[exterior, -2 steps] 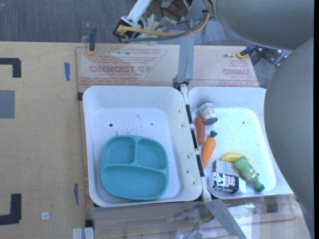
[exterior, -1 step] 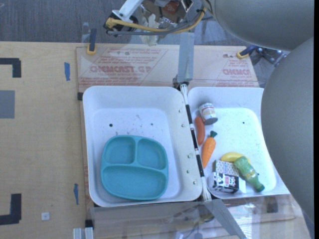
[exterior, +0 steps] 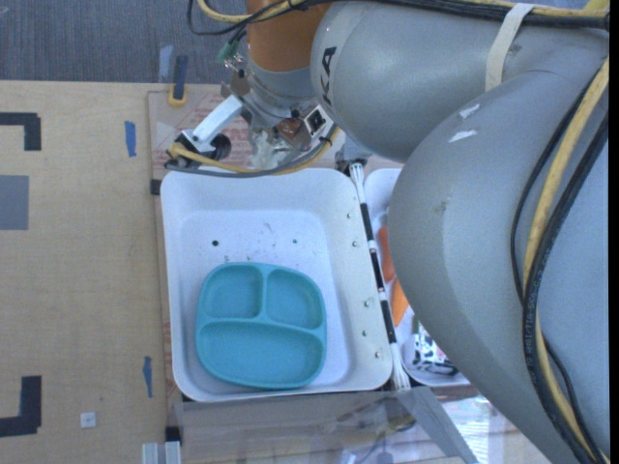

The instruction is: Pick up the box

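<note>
My gripper [exterior: 263,151] hangs over the back rim of the left white bin [exterior: 184,211], below the orange wrist band. The big grey arm [exterior: 484,211] sweeps in from the right and covers most of the right bin [exterior: 379,184]. A sliver of something orange [exterior: 385,251] lies in the right bin against the dividing wall, and I cannot tell what it is. More items with dark print [exterior: 426,351] peek out under the arm lower down.
A teal divided plate [exterior: 261,325] lies in the near half of the left bin. Yellow cable [exterior: 208,162] and a white bracket sit at the bin's back left corner. The wooden bench [exterior: 77,259] extends to the left.
</note>
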Controlling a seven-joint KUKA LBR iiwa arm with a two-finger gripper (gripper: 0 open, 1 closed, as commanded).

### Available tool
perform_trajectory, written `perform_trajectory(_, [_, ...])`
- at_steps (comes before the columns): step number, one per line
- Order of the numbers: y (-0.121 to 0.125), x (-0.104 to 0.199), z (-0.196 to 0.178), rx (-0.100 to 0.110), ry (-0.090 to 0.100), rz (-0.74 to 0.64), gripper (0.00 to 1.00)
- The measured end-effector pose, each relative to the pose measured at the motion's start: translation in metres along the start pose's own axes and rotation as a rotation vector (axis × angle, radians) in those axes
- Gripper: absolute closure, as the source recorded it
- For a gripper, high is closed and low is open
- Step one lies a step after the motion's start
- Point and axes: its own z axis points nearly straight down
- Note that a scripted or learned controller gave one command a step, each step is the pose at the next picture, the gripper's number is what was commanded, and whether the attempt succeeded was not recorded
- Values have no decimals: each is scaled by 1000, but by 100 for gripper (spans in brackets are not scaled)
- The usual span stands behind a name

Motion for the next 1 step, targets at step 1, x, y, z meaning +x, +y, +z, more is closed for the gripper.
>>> perform_trajectory(1, [-5,-4,-41,-1,3,369,100])
